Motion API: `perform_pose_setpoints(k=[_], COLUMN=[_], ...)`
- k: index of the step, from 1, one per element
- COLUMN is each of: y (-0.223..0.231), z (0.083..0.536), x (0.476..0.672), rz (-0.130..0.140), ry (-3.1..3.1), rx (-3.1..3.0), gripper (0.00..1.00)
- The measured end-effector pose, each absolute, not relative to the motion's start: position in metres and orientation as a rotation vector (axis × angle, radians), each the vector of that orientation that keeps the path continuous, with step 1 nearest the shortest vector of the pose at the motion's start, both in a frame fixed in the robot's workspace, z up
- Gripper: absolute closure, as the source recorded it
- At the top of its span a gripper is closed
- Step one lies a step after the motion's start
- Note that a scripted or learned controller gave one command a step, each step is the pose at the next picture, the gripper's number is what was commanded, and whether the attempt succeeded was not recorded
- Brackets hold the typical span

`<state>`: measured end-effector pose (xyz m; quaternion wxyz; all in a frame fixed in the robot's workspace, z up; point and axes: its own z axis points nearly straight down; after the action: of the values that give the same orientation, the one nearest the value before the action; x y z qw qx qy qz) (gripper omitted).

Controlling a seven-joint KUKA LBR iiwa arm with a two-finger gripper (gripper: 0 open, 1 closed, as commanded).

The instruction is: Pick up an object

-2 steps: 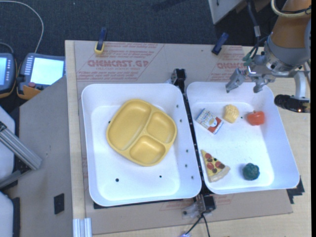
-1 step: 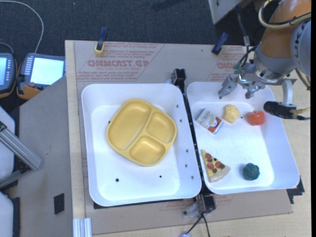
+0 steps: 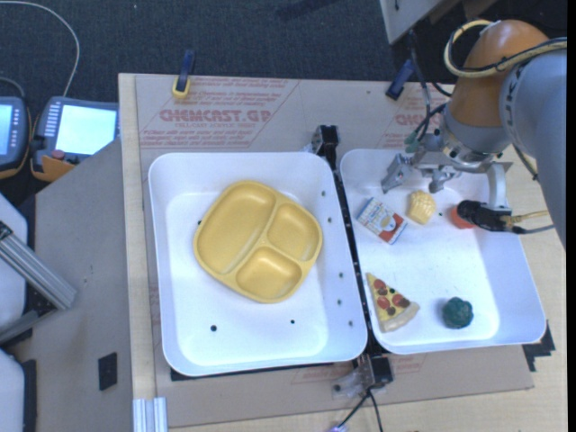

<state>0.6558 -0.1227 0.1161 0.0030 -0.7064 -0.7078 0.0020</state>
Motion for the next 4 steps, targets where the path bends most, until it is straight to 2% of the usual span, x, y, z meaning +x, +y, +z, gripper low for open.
perform_pose_setpoints(k=[1,2,4], y=[-0.123,-0.124,-0.118], z=[0.089,0.103,0.228], x=[0.658,0.661,0.657], rz=[-0.004,-0.012,-0.008], ry=[-2.228,-2.237,-2.229], rx=[-2.223,-2.23,-2.224], gripper=[0.0,1.0,1.0])
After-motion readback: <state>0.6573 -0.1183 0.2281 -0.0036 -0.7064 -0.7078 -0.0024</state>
